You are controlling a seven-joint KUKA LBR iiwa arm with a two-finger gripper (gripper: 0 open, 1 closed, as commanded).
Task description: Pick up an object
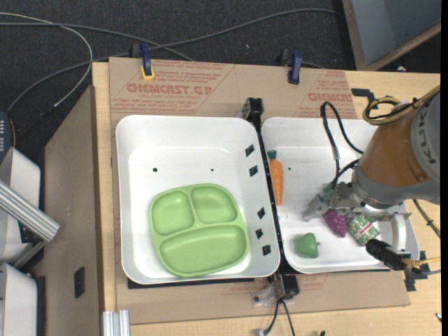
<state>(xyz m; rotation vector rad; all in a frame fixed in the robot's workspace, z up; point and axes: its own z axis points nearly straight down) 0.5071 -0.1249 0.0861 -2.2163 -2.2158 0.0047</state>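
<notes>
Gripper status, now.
Gripper: low in the right bin beside the purple grapes; open or shut cannot be told.

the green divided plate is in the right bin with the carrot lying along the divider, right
Not quite. The camera view shows the green divided plate in the left bin, not the right one. The carrot does lie in the right bin, alongside the divider between the two.

Glossy white plastic bins; matt green plastic plate.
</notes>
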